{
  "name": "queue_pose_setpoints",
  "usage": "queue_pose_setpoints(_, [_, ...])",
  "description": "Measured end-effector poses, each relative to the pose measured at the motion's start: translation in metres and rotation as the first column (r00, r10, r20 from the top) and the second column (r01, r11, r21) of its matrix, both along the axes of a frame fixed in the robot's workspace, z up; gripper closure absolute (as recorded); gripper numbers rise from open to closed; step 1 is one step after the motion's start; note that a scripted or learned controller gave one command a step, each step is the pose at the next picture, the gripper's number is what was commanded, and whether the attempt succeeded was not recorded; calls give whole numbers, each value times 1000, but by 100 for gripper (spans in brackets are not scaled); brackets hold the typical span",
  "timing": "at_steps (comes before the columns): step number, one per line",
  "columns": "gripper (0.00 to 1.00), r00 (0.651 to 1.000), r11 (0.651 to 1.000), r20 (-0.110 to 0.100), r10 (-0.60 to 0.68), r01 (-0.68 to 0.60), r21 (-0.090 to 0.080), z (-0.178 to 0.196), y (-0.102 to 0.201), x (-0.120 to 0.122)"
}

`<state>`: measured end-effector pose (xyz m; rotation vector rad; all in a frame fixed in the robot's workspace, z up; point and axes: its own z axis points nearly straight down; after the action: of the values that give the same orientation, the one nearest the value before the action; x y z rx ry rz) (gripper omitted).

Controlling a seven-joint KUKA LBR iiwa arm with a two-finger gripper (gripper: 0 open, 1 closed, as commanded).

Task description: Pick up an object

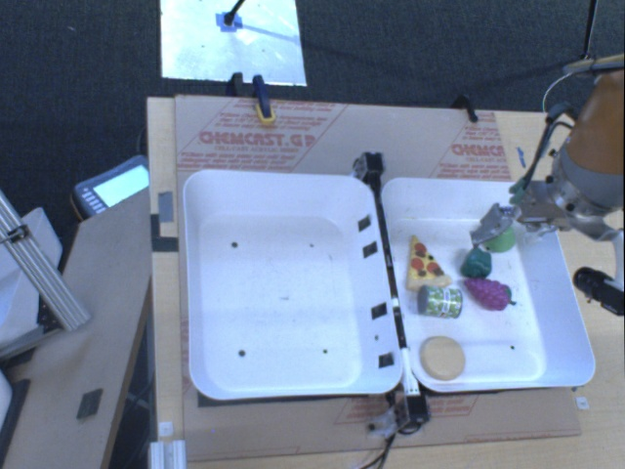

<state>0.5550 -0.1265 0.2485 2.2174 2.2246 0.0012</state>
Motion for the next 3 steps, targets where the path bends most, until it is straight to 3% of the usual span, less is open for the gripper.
queue_pose_setpoints(1, [100,1000,1000,3,2,-2,0,11,0,1])
queue_pose_setpoints(2, [100,1000,1000,11,9,-9,1,95,69,-3])
queue_pose_setpoints(3, [100,1000,1000,5,9,-10,2,107,148,26])
